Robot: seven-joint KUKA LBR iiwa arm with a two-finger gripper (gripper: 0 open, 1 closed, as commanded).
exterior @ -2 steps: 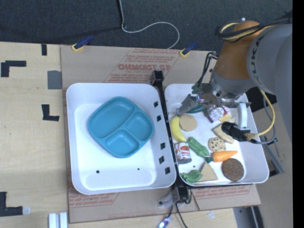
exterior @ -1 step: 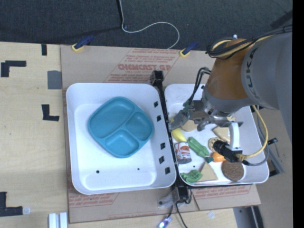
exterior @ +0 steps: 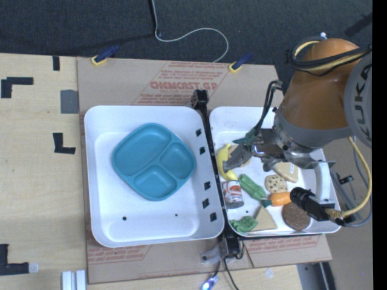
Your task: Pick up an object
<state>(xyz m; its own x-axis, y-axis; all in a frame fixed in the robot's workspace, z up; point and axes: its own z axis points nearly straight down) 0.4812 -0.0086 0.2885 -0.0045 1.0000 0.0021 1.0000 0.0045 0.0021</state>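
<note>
Yellow banana (exterior: 225,156) sits right under the gripper (exterior: 239,156) in the right bin (exterior: 242,115), up against the divider between the 2 bins. Looks to me like the reach-and-descend step: the dark fingers (exterior: 236,159) are spread open just beside the banana with nothing between them, so no grasp yet.

Next move probably needs the fingers lowered to straddle the banana, then closed.

Room is tight. The bin wall is just left of the banana, and a small can (exterior: 233,194), a green pepper-ish thing (exterior: 253,186), a cookie (exterior: 274,182) and a carrot (exterior: 279,199) crowd the near side.

The left bin (exterior: 97,162) has loads of open floor around the blue divided plate (exterior: 153,161). The cardboard-covered counter (exterior: 175,80) beyond is bare.
</note>
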